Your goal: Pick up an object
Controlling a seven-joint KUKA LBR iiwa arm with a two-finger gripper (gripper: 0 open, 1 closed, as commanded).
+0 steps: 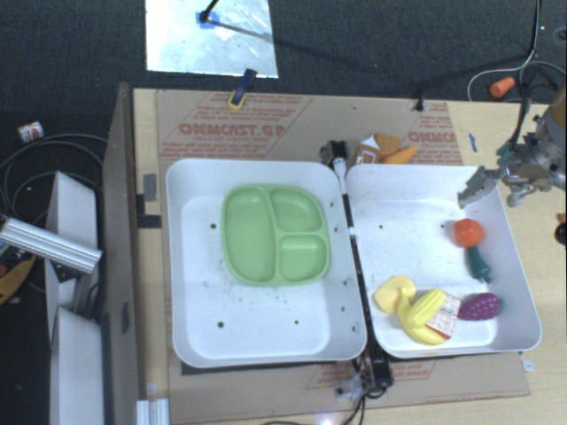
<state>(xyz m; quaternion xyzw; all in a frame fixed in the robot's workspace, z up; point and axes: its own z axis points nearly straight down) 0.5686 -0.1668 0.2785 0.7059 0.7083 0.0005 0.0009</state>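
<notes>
The right bin holds several toy foods. An orange-red carrot-like toy with a green stem lies near its right wall. A purple grape bunch sits at the front right. Yellow pieces, one like corn with a label, lie at the front middle. My gripper hangs over the bin's back right corner, up and to the right of the orange toy. Its fingers are spread open with nothing between them.
A green divided plate lies in the left bin. Orange scraps and a black part sit behind the bins on the cardboard. Cables and an orange cap lie at the back right.
</notes>
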